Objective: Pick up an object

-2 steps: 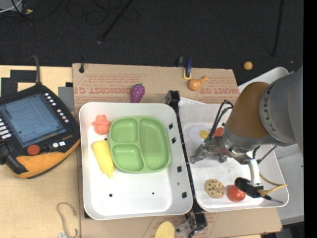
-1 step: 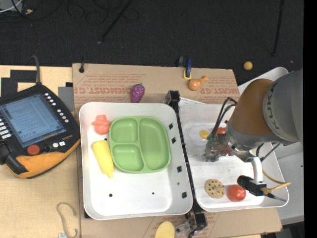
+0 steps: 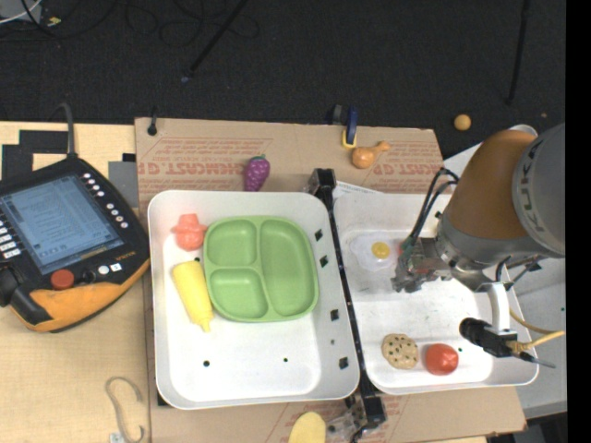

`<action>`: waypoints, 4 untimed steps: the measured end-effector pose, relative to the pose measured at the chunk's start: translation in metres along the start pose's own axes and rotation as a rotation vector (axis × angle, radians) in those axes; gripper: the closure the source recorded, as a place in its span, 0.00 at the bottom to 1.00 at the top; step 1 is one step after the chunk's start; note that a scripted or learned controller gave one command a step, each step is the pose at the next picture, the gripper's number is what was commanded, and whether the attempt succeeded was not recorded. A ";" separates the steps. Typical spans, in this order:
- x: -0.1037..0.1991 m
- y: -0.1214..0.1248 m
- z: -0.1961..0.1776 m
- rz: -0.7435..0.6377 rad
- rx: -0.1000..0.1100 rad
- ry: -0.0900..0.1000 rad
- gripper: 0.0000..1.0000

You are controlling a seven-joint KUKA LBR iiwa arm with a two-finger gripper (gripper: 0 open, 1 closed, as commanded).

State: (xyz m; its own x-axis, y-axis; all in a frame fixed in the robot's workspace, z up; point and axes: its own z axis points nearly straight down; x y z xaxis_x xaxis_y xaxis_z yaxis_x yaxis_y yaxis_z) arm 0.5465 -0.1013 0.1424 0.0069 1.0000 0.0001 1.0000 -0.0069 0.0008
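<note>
The arm [image 3: 494, 201] reaches into the right bin [image 3: 434, 310], and its jaws hang low over the bin's middle, toward the far edge. Whether they are apart or together cannot be told: they show as a dark tangle from this angle, and nothing can be seen between them.

The closest thing to pick up is the fried egg [image 3: 379, 250], lying flat near the far left corner of that bin, just beside the jaws on their left. A cookie [image 3: 400, 350] and a tomato [image 3: 441, 359] sit side by side along the near edge, well apart from the jaws.

The main risk is probably a miss. The egg is thin and flat, so the jaws could close above it, or push it away toward the bin's left wall rather than catch it. Because they stand beside the egg and not over it, a straight drop would likely meet only the bare bin floor. If the arm goes for the tomato instead, its round shape could let it roll aside or squirt out, knocking the cookie.
</note>
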 end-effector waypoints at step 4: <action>0.102 0.043 -0.084 -0.011 0.002 0.003 1.00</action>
State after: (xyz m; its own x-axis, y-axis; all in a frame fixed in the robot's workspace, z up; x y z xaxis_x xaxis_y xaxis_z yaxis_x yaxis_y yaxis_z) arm 0.5898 0.0004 0.2264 -0.0046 1.0000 0.0027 1.0000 0.0046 -0.0012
